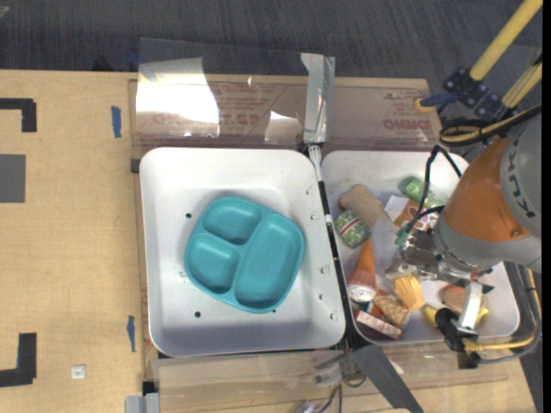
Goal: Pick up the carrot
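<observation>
Right white bin [508,317], carrot [366,266] lying left of pincer [419,263], apart.

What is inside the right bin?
The right bin holds a pile of small things: a carrot, a small green can, a brown roll, a green piece and more. The arm covers the middle and right part.

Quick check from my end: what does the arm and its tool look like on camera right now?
The arm is a rounded grey body with a broad orange band above the wrist. Black cables loop over the wrist, with a few thin coloured wires beside them. The tool is a metallic silver-grey block with dark parts. A white piece and a yellow-and-black fitting sit just below it.
</observation>
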`<state>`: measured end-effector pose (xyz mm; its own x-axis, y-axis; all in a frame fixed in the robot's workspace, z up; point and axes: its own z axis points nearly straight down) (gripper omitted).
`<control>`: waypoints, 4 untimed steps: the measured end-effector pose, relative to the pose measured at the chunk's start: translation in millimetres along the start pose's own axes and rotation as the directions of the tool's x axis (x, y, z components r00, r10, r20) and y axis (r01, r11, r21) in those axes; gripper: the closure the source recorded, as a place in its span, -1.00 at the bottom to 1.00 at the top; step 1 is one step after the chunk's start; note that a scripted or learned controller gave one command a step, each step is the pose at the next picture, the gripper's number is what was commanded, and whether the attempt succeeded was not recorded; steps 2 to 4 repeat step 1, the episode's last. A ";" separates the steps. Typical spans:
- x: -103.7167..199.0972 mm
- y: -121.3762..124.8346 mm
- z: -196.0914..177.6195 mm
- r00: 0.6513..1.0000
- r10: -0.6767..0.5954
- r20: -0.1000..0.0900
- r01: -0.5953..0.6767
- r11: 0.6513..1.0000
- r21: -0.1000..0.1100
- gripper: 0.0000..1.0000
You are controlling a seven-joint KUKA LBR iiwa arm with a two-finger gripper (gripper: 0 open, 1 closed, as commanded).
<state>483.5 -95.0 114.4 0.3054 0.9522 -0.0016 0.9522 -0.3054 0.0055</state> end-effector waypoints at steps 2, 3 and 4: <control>57.8 1.4 -144.7 0.999 -0.050 -0.007 0.050 0.999 -0.004 1.00; 57.8 1.4 -144.7 0.999 -0.050 -0.007 0.050 0.999 -0.004 1.00; 57.8 1.4 -144.7 0.999 -0.050 -0.007 0.050 0.999 -0.004 1.00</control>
